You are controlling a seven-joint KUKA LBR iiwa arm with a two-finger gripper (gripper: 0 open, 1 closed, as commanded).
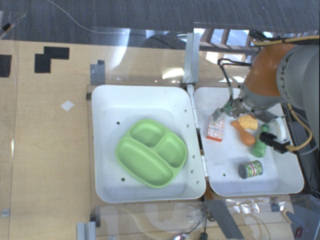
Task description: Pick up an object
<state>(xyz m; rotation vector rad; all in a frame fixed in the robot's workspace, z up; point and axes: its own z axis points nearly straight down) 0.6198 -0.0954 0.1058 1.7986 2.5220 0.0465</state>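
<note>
While the KUKA arm (280, 69) reached in from the right, its bulk sat over the upper part of the right bin (225, 184). Left bin (105, 134) held a green divided plate (152, 153), well apart from the tool, so not the likely target.

Right bin contents, approx big to small: small red-and-white carton (216, 130) near the bin's left wall; orange carrot-shaped toy (243, 133) w/ a yellow textured piece (248, 121) touching its upper end; small can w/ green-red label (251, 169) lying on its side toward the near edge; green item (260, 148) just beside the carrot's lower end, part hidden by black cabling.

Gripper (223, 112) hung at the carton's upper edge, tips pointing down-left. Open or closed: couldn't tell, too small and dark vs. the bin.

Key relation: carton lay just below and slightly left of the tool tip, nearest of all items; its long axis ran roughly up-down in view. Carrot lay to the tool's lower right, axis slanting down-right. Judged carton the easiest reach; a short drop down-left would meet it. Nothing seen held.
</note>
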